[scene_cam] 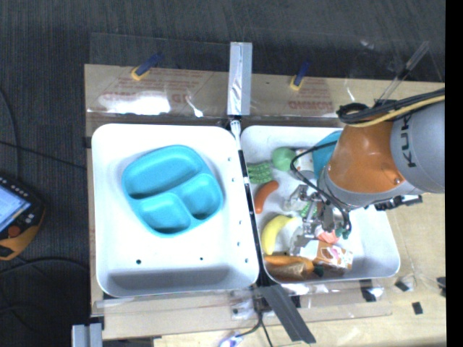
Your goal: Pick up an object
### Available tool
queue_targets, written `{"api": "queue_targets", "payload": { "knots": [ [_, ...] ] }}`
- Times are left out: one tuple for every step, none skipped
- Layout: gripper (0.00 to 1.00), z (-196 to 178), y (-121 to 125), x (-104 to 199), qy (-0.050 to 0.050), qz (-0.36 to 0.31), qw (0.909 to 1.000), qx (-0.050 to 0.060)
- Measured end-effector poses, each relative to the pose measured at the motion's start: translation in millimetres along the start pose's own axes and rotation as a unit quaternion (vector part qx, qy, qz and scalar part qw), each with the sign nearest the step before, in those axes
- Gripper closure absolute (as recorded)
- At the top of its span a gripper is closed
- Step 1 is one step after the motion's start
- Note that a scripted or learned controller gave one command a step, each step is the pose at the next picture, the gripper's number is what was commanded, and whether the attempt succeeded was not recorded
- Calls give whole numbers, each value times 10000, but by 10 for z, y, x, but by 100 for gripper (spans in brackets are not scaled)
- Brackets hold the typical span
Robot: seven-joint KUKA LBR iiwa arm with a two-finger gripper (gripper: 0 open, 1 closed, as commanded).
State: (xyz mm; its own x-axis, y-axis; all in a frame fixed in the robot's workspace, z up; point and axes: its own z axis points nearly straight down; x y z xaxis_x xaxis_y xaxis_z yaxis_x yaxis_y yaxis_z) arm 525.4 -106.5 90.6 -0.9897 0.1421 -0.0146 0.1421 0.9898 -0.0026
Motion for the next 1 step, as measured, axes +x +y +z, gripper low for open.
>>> {"api": "queue_targets", "payload": {
  "knots": [
    [0,14,74,-463,16,-660,9978,-5]
  ]
}}
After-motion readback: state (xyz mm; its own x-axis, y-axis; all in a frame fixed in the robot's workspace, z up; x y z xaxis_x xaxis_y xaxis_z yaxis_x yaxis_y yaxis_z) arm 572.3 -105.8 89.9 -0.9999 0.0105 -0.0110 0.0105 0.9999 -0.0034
